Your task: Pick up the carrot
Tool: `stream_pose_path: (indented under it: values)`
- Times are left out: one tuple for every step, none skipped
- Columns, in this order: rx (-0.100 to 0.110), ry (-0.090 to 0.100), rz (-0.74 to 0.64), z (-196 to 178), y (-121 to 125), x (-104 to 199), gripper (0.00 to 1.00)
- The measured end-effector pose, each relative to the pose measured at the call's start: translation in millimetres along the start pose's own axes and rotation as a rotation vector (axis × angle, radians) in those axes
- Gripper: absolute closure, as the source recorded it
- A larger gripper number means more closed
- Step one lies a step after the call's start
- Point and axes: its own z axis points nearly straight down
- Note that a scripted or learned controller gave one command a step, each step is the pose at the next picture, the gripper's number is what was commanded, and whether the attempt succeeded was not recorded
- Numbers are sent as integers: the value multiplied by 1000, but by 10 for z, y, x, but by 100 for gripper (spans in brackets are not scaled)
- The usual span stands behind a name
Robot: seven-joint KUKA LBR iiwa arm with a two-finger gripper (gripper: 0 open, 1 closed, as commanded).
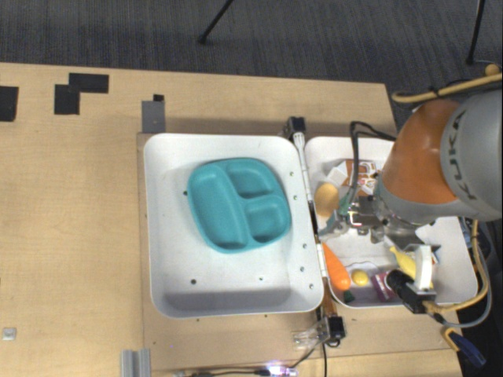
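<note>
Carrot [337, 269] lay in the right bin [468, 285], lower centre-right of frame, against that bin's left wall, tilted, w/ a small yellow item [360, 277] just beside it. Gripper [355, 217] hung over the right bin, above the carrot & apart from it; couldn't tell if fingers were spread or pressed together. Teal divided tray [238, 203] sat in the left bin [174, 289], mid-frame on the counter [71, 234]

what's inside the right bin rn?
Right bin holds the carrot at its left wall, a yellowish egg-shaped item above it, a small yellow piece, and a dark purple item. The arm covers the bin's middle, so anything beneath it is hidden.
</note>
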Motion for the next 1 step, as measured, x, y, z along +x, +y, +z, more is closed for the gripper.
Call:
stream_pose_path:
  values:
    - [-1,-1,27,-1,1,-103,0]
